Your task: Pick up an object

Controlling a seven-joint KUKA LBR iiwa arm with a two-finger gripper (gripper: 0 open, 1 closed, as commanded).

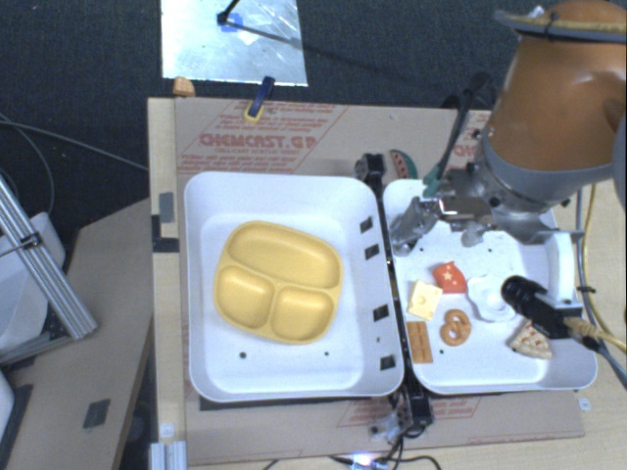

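At the bottom of the picture sat two white bins side by side. The right bin (495, 365) held little toy foods. Closest to the bottom edge, by its left wall, lay a flat brown cracker (418, 342). Just right of it lay a small brown pretzel (455, 327). Farther right, near the bin's lower right corner, lay a pizza slice (530, 342). A bit higher up lay a yellow cheese square (424, 300), close above the cracker. A small white lump (490, 298) lay to its right, and I could not tell what it was. A red piece (450, 277) lay just above the cheese. None of these toys was lifted; they all lay on the bin floor.

The left bin (211, 365) held one thing, a yellow plate with three parts (278, 281). It lay flat in the middle.

Higher up, the gripper (411, 222) hung over the top left corner of the right bin, close to the wall between the bins. It was apart from the toys. I could not tell if it was open or closed.

Behind the bins lay brown cardboard with red letters (260, 141). On its far edge lay a small blue and yellow thing (261, 99). At the top of the picture lay a shiny silver sheet (235, 27).
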